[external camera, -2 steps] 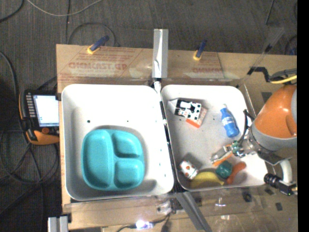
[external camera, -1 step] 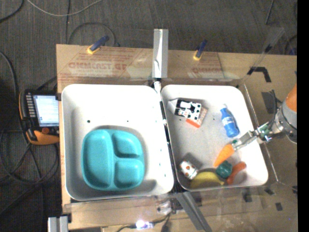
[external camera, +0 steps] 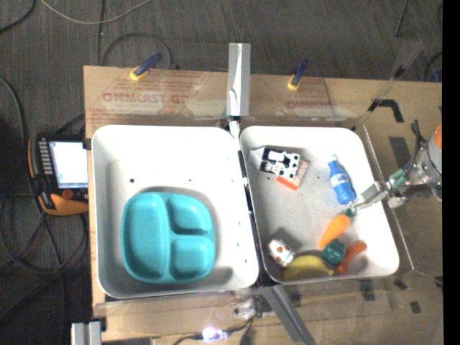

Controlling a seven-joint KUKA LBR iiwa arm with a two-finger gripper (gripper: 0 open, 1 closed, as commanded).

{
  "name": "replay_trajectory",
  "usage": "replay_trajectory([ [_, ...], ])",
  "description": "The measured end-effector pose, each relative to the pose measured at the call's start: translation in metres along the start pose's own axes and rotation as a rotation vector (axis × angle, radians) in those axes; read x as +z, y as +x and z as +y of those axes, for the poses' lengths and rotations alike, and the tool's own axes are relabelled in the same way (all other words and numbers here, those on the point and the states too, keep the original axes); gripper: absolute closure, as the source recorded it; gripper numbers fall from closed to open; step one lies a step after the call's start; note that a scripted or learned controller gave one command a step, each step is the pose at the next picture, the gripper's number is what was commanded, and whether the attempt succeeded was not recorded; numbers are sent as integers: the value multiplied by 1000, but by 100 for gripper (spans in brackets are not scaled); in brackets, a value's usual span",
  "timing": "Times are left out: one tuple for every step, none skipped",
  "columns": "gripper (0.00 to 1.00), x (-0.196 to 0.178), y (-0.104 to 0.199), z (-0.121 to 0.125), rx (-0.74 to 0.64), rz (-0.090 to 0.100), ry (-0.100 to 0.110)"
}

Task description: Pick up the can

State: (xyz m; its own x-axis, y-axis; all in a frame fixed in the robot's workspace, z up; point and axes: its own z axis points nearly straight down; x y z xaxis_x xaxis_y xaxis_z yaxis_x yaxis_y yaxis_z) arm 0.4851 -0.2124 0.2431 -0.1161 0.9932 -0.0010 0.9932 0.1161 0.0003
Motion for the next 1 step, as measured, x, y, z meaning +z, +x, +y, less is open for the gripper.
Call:
replay_trajectory([
  [0, 154, 0, 3, -233, 0, -9],
])
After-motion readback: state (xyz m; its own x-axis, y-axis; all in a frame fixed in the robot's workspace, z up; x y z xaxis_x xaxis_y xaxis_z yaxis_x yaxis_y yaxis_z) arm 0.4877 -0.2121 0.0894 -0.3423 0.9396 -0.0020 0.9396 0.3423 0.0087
